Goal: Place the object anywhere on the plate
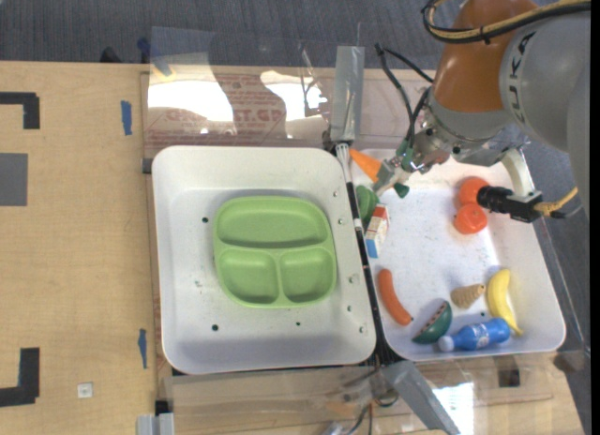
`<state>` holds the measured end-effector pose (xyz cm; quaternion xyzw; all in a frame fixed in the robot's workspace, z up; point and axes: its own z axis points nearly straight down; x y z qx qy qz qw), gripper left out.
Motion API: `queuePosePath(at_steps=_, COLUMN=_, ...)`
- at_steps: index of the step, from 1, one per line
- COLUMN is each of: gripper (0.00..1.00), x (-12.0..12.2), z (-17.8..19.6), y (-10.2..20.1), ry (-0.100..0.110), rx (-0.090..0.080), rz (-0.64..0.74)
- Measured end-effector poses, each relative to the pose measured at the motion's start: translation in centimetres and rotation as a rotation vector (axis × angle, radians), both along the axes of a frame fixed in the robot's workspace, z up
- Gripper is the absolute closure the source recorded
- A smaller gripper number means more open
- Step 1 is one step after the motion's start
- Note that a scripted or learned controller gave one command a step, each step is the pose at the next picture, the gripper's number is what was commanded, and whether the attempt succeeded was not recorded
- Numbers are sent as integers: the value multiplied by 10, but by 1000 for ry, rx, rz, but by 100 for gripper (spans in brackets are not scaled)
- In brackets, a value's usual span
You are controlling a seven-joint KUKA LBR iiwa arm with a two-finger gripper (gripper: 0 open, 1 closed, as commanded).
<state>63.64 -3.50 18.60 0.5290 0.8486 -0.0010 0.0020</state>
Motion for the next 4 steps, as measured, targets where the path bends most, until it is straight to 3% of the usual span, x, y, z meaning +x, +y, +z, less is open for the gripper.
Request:
queuePosePath(at_steps=1, gripper=100, x=-60, z=13, y=63, ry=4, rx=6, rz=-224)
queuePosePath(at_steps=2, gripper=100, x=-100, z=7, y=159, ry=7, rx=7, rz=-262)
queuePosePath(at_steps=3, gripper=0, x=-99, z=7, y=155, ry=5, rx=4, rz=-269)
queuePosePath(at_steps=4, gripper=100, x=-98, z=17, y=156, ry=4, rx=6, rz=-267)
